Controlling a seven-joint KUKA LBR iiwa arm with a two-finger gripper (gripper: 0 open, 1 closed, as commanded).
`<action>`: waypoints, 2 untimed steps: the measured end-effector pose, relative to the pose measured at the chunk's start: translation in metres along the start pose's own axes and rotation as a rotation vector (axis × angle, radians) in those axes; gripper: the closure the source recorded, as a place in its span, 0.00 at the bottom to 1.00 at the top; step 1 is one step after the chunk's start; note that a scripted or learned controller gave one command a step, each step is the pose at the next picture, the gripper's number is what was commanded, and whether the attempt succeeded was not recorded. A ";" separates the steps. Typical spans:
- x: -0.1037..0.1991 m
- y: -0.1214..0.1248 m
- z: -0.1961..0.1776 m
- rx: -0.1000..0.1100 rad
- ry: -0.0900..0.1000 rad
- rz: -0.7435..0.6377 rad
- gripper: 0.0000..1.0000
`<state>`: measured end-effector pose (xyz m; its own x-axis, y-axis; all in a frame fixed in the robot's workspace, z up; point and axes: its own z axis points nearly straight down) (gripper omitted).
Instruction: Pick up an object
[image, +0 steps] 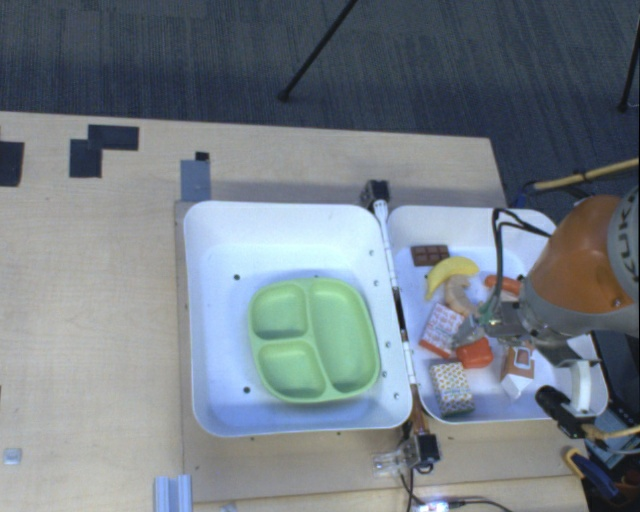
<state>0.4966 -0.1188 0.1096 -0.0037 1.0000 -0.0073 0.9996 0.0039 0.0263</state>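
Note:
The right bin holds several small objects. Among them are a yellow banana, a brown chocolate bar, a red-and-white packet, an orange-red block, a speckled box and a small white-and-brown carton. My gripper reaches in from the right and hangs low over the middle of this bin. It sits just above the orange-red block and beside the packet. The arm's grey wrist and orange band cover the bin's right part.
The left bin holds a green divided plate. A black post stands at the far end of the wall between the bins. Cables and a clip lie at the near edge of the bench.

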 end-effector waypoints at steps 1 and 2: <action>0.000 0.003 -0.012 -0.008 -0.002 -0.002 1.00; 0.000 0.003 -0.012 -0.008 -0.002 -0.002 0.00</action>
<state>0.4992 -0.1184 0.1218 -0.0058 0.9999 -0.0090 0.9994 0.0061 0.0344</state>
